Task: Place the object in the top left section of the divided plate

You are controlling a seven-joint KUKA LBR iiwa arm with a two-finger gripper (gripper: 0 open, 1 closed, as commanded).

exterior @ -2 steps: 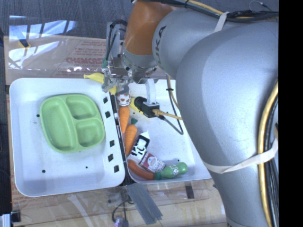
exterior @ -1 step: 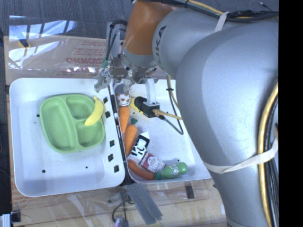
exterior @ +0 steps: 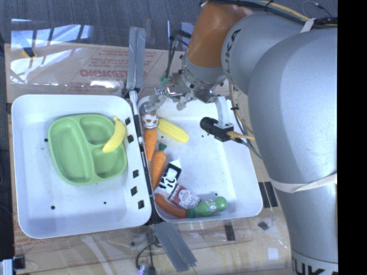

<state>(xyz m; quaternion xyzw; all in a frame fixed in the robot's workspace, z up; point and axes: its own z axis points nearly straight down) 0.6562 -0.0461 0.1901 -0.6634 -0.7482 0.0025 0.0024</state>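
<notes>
Camera view shows a banana (exterior: 115, 135) lying on the green plate (exterior: 71, 153) in the left bin (exterior: 34, 211), across the plate's right rim by its top right section. The jaws (exterior: 150, 105) hang over the right bin's (exterior: 241, 176) top left corner, above corn (exterior: 172, 130) and carrots (exterior: 150, 143); whether they are spread or pressed together cannot be told. Letters "UKA" show on the arm (exterior: 287, 96), and a black-and-white packet's (exterior: 170, 176) print is unreadable.

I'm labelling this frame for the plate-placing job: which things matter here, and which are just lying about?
Job:
green divided plate
banana, lying across the plate's right-hand sections
gripper

Lying about, right bin:
corn cob
carrots
sauce packet
green bottle
</notes>
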